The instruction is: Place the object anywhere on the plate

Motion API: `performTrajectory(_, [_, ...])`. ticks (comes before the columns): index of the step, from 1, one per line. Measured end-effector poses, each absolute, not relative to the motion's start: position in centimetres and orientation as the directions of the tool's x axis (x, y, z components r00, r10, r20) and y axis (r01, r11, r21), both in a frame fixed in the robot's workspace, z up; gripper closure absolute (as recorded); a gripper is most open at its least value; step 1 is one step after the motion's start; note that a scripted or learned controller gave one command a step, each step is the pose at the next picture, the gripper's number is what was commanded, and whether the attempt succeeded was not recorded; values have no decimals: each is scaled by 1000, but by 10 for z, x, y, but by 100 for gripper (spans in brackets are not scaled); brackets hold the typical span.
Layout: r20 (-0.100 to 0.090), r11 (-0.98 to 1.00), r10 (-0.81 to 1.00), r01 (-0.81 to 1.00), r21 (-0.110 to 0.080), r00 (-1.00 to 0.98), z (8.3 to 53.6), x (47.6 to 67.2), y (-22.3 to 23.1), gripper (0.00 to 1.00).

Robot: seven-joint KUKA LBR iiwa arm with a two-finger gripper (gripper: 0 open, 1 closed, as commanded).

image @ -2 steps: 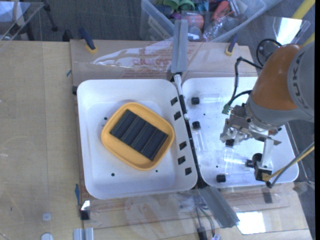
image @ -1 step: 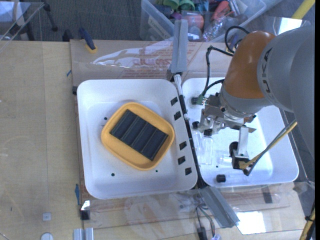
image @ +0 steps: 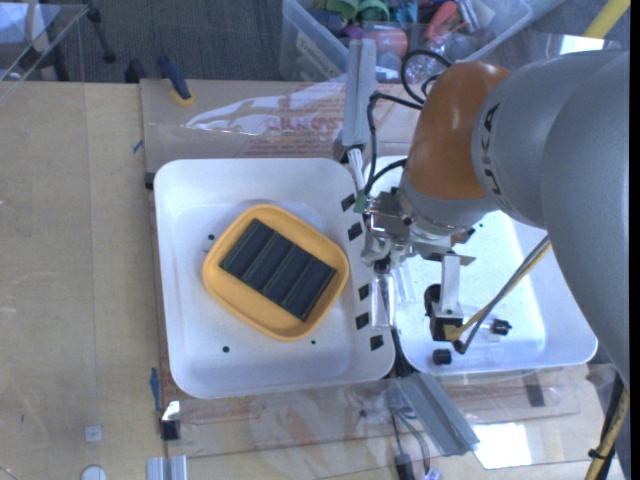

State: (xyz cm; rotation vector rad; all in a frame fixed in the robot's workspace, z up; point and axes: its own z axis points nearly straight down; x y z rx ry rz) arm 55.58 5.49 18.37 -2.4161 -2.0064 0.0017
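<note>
The end effector [image: 412,303] hangs over the right bin [image: 560,333], grip state unclear, so pickup precedes reaching the yellow plate [image: 276,271]

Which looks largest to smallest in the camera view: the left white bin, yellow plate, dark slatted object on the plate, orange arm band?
1. left white bin
2. yellow plate
3. orange arm band and dark slatted object: unsure, since the band sits nearer the camera.

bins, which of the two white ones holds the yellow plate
The left shallow white bin, away from the arm; the yellow square plate with its dark ridged centre lies in it.
</note>
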Motion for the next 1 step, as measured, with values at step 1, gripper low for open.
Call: performTrajectory(1, [0, -184, 983, 983, -1, 184, 184, 556, 55, 0])
